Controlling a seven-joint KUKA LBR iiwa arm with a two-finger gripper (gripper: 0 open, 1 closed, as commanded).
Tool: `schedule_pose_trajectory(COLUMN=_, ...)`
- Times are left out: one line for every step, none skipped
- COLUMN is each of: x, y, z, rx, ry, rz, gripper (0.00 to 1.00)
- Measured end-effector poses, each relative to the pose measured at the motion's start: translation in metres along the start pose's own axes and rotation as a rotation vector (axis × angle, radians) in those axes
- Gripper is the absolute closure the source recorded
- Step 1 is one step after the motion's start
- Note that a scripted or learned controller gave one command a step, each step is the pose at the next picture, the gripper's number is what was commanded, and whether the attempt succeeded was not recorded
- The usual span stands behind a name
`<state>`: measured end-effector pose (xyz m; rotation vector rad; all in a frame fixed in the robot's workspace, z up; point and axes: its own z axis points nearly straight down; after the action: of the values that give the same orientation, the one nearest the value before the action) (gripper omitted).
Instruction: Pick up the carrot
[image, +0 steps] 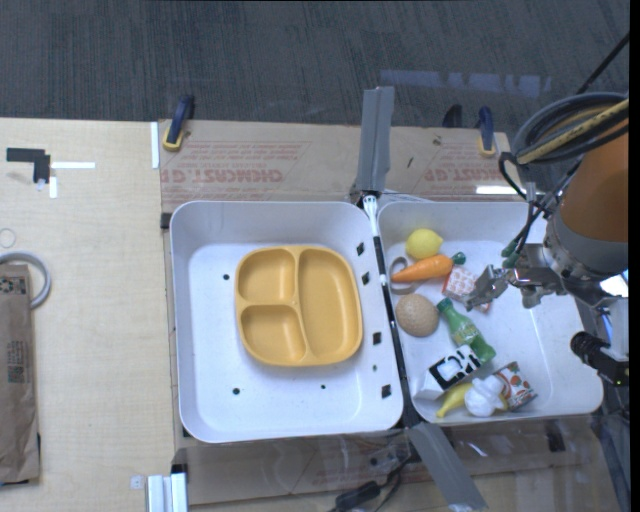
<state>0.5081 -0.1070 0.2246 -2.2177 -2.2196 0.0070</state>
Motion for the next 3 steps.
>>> schedule_pose_trajectory(x=0.024, y=0.096, z=-0.004, rx=-0.001, ry=-0.001, rz=-0.034, gripper=0.0)
schedule_pose_trajectory(x=0.043, y=0.122, z=-0.038, rx=-0.003, ry=-0.002, rz=0.074, gripper=0.0)
schedule_pose_trajectory(x=0.044, y=0.133, z=0.035, rx=0.0, ry=-0.001, rz=0.079, gripper=0.0)
